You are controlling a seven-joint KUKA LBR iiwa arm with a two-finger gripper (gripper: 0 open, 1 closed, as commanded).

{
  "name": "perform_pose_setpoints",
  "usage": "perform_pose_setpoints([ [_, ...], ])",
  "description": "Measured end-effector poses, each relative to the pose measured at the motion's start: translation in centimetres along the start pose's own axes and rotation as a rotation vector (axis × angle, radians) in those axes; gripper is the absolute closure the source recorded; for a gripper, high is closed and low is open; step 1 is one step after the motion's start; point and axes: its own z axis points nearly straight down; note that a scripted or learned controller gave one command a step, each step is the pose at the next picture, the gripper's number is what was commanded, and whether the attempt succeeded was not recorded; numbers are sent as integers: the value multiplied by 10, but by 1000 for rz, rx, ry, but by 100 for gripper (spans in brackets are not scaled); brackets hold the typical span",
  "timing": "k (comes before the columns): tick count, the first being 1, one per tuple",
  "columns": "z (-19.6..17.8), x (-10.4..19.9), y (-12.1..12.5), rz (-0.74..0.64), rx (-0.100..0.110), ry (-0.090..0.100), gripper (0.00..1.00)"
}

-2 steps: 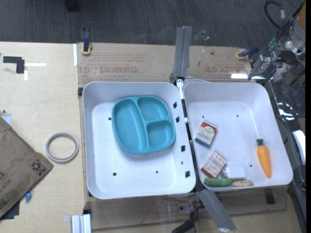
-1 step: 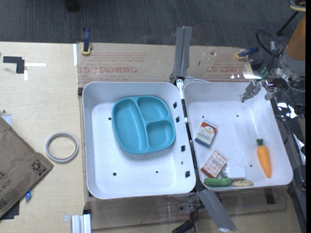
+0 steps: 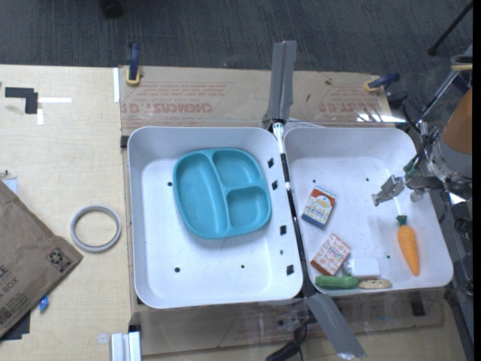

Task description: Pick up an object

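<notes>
Two shallow white bins are set side by side on the bench. In the left bin (image 3: pixel 150 224) a blue divided plate (image 3: pixel 222 192) is laid, with its three compartments facing up. The right bin (image 3: pixel 353 156) is reached into from the right by the arm, and the gripper (image 3: pixel 388 191) is seen low over the bin floor near the right wall, above the other things in the picture. Its two fingers are seen slightly apart, and nothing is held between them. A toy carrot (image 3: pixel 408 247) is placed just below the gripper, lying along the right wall with its green top pointing up the picture. A small box with a blue edge (image 3: pixel 319 207) lies near the bin's middle. A red checked packet (image 3: pixel 331 254) is found below it. Along the bottom wall a green pickle-like piece (image 3: pixel 337 281) and a pale biscuit-like piece (image 3: pixel 374 283) are laid, with a small white block (image 3: pixel 366 266) just above them. On the bench to the left a roll of tape (image 3: pixel 95 227) is set beside a brown cardboard box (image 3: pixel 26 262).
</notes>
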Motion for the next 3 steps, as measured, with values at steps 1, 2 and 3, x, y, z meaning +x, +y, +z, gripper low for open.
perform_pose_setpoints([
  [1,-33,-7,6,27,-3,-1,0],
  [2,42,8,-72,78,1,12,0],
  [3,34,5,-72,83,-1,5,100],
])
